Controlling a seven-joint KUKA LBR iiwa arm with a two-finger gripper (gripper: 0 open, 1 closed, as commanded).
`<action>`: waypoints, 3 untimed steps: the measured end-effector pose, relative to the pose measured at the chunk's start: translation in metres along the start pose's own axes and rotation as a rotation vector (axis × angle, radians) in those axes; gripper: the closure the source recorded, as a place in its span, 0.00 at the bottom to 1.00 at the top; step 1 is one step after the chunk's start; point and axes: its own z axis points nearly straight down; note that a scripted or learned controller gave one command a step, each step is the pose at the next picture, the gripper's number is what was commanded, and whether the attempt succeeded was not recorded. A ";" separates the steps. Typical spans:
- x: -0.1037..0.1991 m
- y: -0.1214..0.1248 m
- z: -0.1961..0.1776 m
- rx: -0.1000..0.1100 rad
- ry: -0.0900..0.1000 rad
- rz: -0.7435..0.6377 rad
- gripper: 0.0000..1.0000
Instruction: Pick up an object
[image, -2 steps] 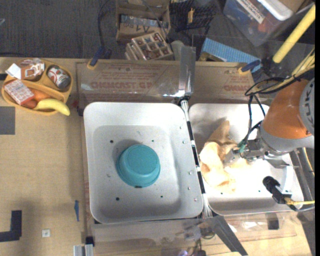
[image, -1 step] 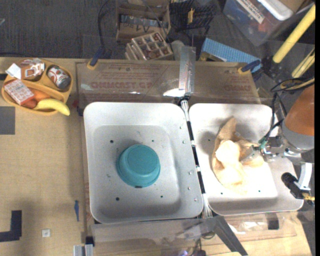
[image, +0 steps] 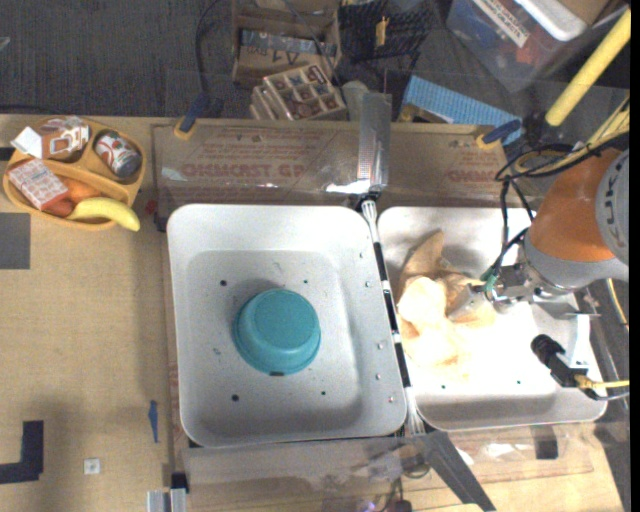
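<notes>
teal bowl (image: 279, 331) sits upside down pretty much dead centre in the left white bin (image: 200, 250), nothing else touching it. the right white bin (image: 520, 395) has a washed-out heap of pale stuff (image: 428, 318) on its left side, right up against the divider between the bins. looks like a tan pointed piece at the top and a couple of yellowish-white lumps below, but the glare blows it out so i can't say what they are.

the grey arm with the orange band (image: 575, 225) comes in from the right and drops into the right bin. the tool (image: 478, 297) is down at the right edge of that heap, touching or almost touching it. honestly can't tell how the tool is set, it's too blurry and bright there, and i can't see anything clearly gripped.

off on the bench at far left there's an orange tray (image: 40, 205) with a banana (image: 108, 212) and some small packets.
</notes>
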 end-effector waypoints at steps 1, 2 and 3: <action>-0.002 0.000 -0.011 -0.004 0.000 0.005 1.00; -0.003 0.000 -0.011 -0.004 0.000 0.006 0.00; -0.012 0.029 -0.096 0.008 0.000 0.160 0.00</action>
